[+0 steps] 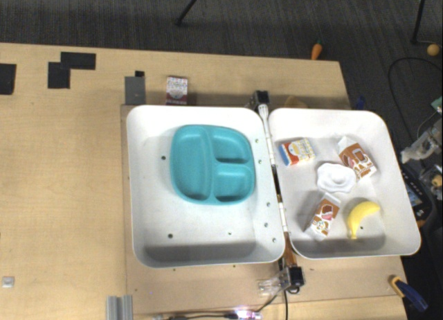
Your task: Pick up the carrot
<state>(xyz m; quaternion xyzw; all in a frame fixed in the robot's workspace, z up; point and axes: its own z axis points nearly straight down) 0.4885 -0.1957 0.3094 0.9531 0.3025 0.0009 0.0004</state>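
Note:
A small orange object (316,50) lies at the bench's far edge, behind the right bin (398,194) and outside both bins. It is too small to tell whether it is the carrot. Nothing carrot-shaped lies among the items in the right bin.
The right bin holds a white-and-red carton (296,151), two brown cartons (357,159) (324,216), a white lump (336,177) and a yellow banana (362,216). A teal divided plate (212,163) sits in the left bin (149,194). A small printed box (177,89) stands behind the left bin.

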